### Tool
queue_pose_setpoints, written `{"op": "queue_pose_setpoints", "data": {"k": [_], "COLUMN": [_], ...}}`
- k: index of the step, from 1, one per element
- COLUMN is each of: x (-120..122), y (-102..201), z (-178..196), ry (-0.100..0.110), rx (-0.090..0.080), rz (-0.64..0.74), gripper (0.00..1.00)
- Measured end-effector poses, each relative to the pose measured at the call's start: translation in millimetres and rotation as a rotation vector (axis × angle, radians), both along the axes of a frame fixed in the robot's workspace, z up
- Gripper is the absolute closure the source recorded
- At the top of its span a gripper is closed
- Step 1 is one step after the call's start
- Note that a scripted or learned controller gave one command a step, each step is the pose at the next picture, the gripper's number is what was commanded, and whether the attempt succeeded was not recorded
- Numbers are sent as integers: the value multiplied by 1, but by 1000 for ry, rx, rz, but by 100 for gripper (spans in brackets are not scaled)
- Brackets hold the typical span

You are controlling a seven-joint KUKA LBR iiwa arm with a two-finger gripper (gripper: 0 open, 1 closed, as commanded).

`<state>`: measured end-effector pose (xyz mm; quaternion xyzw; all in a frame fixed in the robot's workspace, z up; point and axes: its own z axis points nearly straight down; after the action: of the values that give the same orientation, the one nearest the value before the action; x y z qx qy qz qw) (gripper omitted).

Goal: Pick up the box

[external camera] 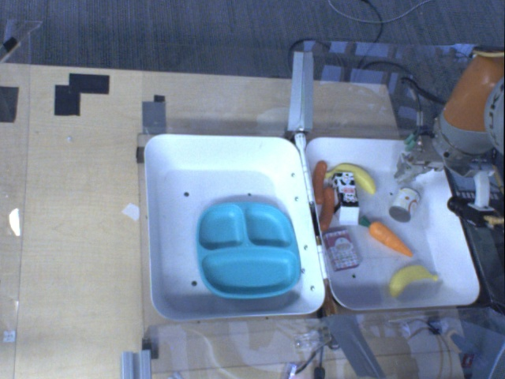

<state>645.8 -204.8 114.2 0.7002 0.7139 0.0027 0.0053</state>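
1. The box, small and rectangular with a black-and-white cow print, is lying in the right bin, touching a curved yellow banana and just beside a long reddish sausage.
2. A flat pink calculator-like card, a tapered orange carrot, a second banana and a white cylindrical cup are crowding the bin floor; open room is showing near its front edge.
3. The fingers are hovering just above the cup, with the box lying to their left, apart from them; whether they are open or closed cannot be told.
4. A smooth blue divided plate is sitting in the left bin on the pale wooden desk.
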Motion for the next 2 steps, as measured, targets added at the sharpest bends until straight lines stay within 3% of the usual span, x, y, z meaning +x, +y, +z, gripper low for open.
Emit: {"op": "queue_pose_setpoints", "data": {"k": [1,2], "x": [25,-46], "y": [2,5], "z": [180,137], "ry": [3,8], "rx": [3,4], "rz": [-192,-178], "gripper": [100,100]}}
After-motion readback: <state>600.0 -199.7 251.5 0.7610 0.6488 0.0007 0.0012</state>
